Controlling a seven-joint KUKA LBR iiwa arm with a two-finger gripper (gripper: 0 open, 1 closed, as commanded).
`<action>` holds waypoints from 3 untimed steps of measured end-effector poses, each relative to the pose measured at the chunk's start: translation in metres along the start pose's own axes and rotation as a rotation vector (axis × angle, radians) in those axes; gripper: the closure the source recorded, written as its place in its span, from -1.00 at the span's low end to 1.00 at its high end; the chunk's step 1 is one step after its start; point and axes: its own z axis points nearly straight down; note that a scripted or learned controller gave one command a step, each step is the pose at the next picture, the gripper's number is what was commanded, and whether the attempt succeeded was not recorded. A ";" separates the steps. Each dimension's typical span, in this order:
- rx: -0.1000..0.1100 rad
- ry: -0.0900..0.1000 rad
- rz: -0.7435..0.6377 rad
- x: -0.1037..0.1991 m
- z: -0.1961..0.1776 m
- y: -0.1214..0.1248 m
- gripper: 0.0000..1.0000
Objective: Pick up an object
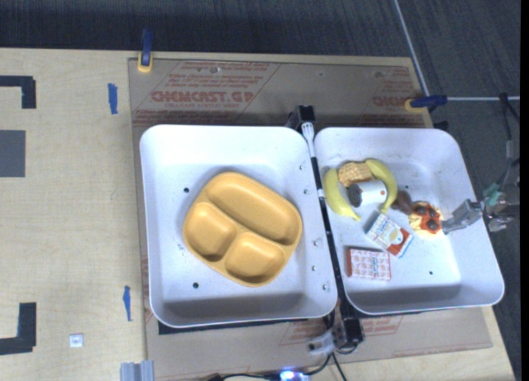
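The jaws (457,219) reach in over the right bin (475,284) from its right edge, and I cannot tell if they are apart or together. Just beside their tip lies a small orange toy (425,216). A yellow banana (340,191) curls near the bin's left wall, and a yellow tray (241,227) sits in the left bin (157,197).

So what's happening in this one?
A robot arm is reaching in from the right, its gripper low over the right bin, close to a small orange toy. Nothing is visibly held. That bin also holds a banana, a white cup and two small cards. The left bin holds a yellow divided tray.
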 end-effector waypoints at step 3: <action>-0.010 -0.005 0.001 0.068 0.110 0.000 1.00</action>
